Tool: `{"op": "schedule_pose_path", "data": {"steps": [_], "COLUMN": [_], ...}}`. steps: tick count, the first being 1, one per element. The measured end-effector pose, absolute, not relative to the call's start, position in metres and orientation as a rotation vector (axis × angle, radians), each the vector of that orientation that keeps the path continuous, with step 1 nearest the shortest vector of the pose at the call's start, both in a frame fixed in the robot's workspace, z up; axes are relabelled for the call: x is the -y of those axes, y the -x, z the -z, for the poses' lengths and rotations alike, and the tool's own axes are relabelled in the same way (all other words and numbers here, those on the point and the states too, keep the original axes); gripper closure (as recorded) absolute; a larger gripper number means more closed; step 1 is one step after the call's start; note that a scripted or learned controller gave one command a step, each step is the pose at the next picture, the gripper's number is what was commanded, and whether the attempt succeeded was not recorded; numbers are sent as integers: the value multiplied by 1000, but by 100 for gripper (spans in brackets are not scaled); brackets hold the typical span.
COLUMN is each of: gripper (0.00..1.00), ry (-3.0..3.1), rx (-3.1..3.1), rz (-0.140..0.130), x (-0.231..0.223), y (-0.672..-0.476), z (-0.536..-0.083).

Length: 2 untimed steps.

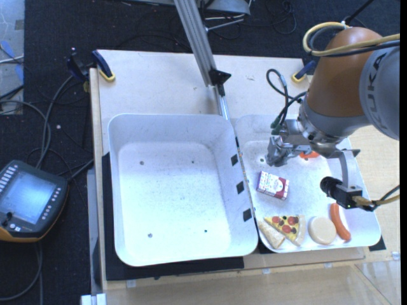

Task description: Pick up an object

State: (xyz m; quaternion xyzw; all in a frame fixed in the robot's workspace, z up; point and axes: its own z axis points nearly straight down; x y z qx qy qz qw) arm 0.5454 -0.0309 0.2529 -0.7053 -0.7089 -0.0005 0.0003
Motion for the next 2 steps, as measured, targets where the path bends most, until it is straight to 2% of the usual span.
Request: {"op": "schedule_pose_path", "data": {"steps": [2], "gripper": [100], "ry": [2217], "rx": [2225], "rz": [0], "x": [-65], "y": [-509], "z": [-245]}}
